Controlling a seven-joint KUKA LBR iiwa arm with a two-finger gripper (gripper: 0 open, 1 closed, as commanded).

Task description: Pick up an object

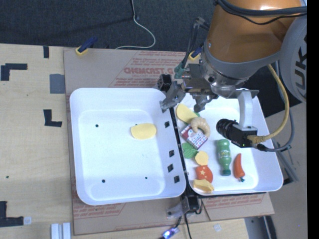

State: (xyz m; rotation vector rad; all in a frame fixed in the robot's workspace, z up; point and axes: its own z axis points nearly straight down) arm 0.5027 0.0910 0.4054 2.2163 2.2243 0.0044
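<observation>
Reaching in from the right, the arm (254,29) hangs low over the upper part of the right bin (266,180), its orange band filling the top of the view. The end effector (187,96) sits near the divider between the two bins, above the yellow piece (184,113); whether its fingers are open or closed cannot be told, and nothing is seen held between them. The left bin (84,133) carries one yellow slice (143,131) near its middle, well apart from everything else. The right bin holds a crowded group along its left side: the yellow piece at the top, a tan curved item (200,125) just below it, a small printed packet (194,137), a green leaf (189,151), a small yellow-orange piece (202,158), a red tomato (204,173) and a pale wedge (203,185) nearest the front rim. Further right lie a green bottle (224,157) and a red chili (239,166), side by side. Both bins rest on a cardboard sheet (124,71) on the surface (30,133).
</observation>
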